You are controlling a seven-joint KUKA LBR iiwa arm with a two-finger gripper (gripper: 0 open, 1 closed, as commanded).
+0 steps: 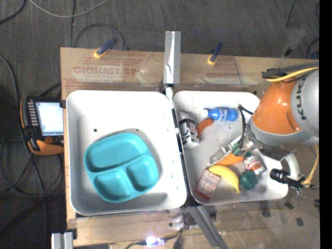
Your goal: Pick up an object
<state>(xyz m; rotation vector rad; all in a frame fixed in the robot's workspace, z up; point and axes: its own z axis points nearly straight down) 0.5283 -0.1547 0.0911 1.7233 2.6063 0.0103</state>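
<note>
Here, a curved yellow banana (228, 177) lies beside the tool (234, 150).

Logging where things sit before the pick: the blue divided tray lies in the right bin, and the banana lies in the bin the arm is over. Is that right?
Not quite. The camera view shows the blue divided tray in the left bin, not the right. The banana does lie in the right bin, where the arm reaches.

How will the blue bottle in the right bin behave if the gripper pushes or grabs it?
The blue bottle lies on its side near the far wall of the right bin, so a push would probably roll it. Its rounded, smooth-looking body may slip from a pinch. It looks small, probably plastic, so likely light; whether it is filled cannot be told.
</note>
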